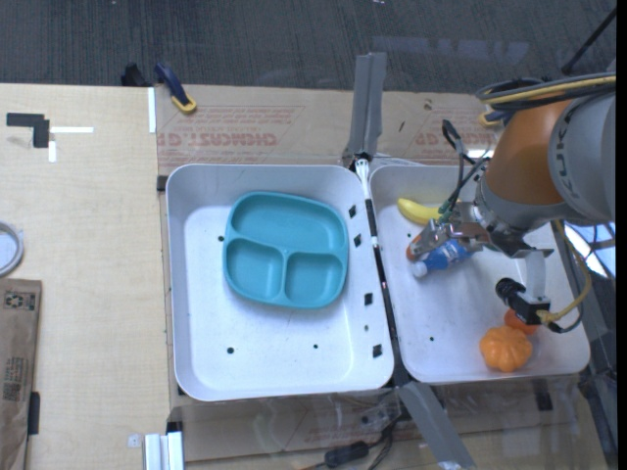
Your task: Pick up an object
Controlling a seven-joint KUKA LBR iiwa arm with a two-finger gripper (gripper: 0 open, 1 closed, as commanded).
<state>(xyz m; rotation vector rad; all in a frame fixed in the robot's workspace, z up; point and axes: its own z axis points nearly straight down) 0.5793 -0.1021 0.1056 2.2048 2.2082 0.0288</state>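
Observation:
In the right bin (436,355) lie a yellow banana (415,210) near the back left, a small blue and white bottle (445,257) on its side just in front of it, and an orange round fruit (506,350) at the front right. My gripper (443,235) hangs low over the bottle, right at its upper end and close beside the banana. The wrist and cables hide how it meets the bottle. The grey arm with its orange band (524,169) reaches in from the right over the bin's back half.
The left bin (196,360) holds a teal divided plate (286,250) in its back half. A metal divider (369,116) stands between the bins. A small red-orange item (520,320) sits partly behind a black cable fitting near the orange fruit.

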